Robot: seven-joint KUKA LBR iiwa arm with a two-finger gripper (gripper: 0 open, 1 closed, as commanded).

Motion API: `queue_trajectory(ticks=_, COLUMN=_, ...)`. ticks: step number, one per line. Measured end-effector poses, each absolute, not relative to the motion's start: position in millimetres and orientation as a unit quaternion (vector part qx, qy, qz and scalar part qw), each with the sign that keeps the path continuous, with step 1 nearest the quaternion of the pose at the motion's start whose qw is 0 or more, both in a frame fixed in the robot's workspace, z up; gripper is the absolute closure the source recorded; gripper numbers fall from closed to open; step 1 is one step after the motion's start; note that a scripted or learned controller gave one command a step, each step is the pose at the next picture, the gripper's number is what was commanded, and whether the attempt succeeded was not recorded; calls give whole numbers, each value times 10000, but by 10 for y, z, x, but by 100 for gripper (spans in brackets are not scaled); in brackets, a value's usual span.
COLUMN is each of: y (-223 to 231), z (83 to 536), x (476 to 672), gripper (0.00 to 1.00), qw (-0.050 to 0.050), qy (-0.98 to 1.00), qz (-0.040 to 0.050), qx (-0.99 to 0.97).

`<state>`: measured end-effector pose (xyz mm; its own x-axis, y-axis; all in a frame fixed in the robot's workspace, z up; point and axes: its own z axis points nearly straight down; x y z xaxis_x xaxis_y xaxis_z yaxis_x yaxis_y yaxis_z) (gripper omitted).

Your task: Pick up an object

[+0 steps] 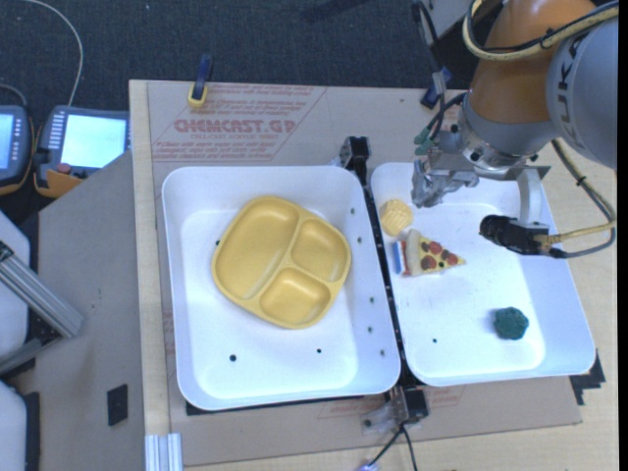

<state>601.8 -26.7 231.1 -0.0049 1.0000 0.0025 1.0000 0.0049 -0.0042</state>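
Observation:
In the right bin (559,346) lie a pale yellow round toy food (396,216) at the left wall, a toy pizza slice (429,255) beside it, a small blue stick (398,257) left of the slice, and a dark green lump (510,323) toward the front right. My gripper (430,194) hangs over the back left part of this bin, just right of and above the yellow round piece. Nothing shows between its fingers.
The left bin (196,351) holds a yellow divided plate (283,260). A black clamp (354,151) sits at the back between the bins. A black cylindrical part with a yellow cable (515,234) sticks out of the arm over the right bin.

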Motion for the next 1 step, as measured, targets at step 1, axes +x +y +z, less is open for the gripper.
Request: queue_trajectory(ticks=1, y=251, z=2193, x=5733, gripper=100, qw=27, qy=-7089, qz=8, qx=-7053)
